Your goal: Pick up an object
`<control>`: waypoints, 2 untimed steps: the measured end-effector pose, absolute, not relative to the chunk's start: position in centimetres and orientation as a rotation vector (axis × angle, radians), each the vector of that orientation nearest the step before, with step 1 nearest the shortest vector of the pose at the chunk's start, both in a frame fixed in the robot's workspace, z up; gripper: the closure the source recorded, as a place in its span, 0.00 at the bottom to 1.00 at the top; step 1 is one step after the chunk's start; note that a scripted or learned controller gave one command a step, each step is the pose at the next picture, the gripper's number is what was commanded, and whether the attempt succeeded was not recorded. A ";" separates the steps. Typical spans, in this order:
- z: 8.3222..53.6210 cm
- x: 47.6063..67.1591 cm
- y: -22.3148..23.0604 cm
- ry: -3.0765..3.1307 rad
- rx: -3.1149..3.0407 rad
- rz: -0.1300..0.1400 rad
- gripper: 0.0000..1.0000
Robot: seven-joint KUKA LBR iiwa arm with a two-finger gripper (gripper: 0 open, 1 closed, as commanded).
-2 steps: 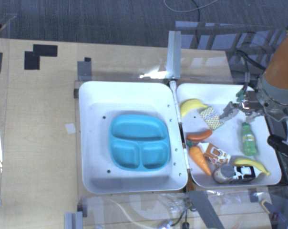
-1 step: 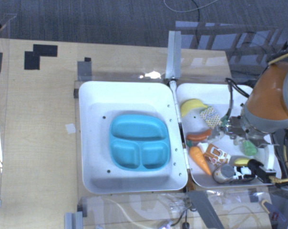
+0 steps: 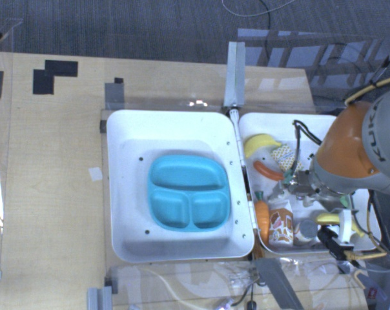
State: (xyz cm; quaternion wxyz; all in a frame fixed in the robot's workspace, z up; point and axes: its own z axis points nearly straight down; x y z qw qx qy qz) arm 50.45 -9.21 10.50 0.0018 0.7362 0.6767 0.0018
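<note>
The scene was evenly and fairly brightly lit from overhead, with no hard shadows. Inside the left bin [image 3: 175, 186] a soft grey shade lay along the wall nearest the camera and under the blue tray [image 3: 188, 192], which itself showed only a mild sheen. A small white glare spot sat on the bench just above the left bin's far rim, and pale reflections streaked a clear panel at the bench's left edge. The right bin [image 3: 311, 124] was more washed out, its white floor close to overexposed. The picture was slightly soft and grainy overall; small items beside the arm [image 3: 353, 150] blurred together, and the carpet beyond the bench looked dim.
</note>
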 end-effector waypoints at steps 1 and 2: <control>9.0 56.6 -10.3 2.066 2.353 0.016 0.00; 8.9 61.7 -10.0 2.127 2.298 0.013 0.00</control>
